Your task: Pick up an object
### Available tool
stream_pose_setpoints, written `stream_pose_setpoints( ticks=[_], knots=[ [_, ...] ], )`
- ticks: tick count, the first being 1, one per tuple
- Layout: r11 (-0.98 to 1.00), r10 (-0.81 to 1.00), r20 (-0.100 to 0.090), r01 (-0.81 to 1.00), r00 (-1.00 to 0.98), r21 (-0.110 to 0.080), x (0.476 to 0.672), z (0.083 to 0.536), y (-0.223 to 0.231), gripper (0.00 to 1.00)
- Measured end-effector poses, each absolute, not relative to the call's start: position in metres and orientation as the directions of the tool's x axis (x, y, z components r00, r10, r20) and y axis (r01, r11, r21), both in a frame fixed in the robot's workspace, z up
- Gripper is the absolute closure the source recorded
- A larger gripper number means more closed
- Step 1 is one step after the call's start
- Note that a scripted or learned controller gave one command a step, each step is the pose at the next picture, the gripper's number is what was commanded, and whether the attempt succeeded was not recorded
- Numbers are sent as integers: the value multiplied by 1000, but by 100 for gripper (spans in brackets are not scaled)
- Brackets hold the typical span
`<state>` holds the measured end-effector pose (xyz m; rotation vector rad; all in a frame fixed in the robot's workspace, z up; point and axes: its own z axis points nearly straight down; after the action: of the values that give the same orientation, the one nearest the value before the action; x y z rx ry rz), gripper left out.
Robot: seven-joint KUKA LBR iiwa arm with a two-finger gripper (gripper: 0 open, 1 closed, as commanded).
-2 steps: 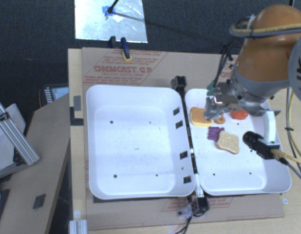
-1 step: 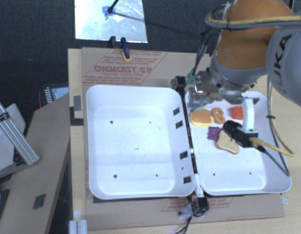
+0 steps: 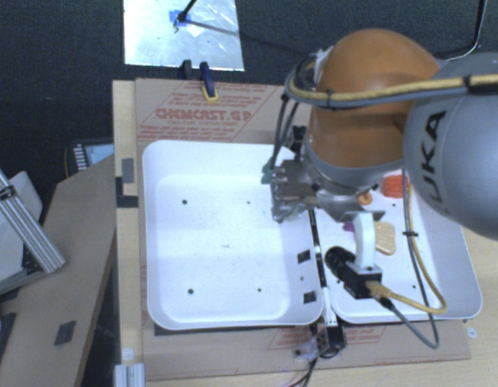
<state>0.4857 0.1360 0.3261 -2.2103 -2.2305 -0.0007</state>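
The grey-and-orange arm (image 3: 378, 103) is reaching in from the right, hanging over the divide between the left bin (image 3: 225, 240) and the right bin (image 3: 442, 297). Its claw (image 3: 288, 200) is sitting low by the left bin's right edge; whether it is gripping anything cannot be told. A tan object (image 3: 384, 237) and an orange object (image 3: 393, 187) are lying in the right bin.

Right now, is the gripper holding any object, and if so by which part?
It cannot be told. The gripper hangs near the divide between the two shallow white bins, and the grey arm with the orange band covers the space beneath it.
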Motion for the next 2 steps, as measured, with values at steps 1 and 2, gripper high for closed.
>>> stream_pose_setpoints(
  ticks=[1, 2],
  knots=[
    [6, 1000, 2, 1000, -6, 5, 487, 370, 145, 100],
    [9, 1000, 4, 1000, -9, 7, 487, 429, 185, 100]
  ],
)
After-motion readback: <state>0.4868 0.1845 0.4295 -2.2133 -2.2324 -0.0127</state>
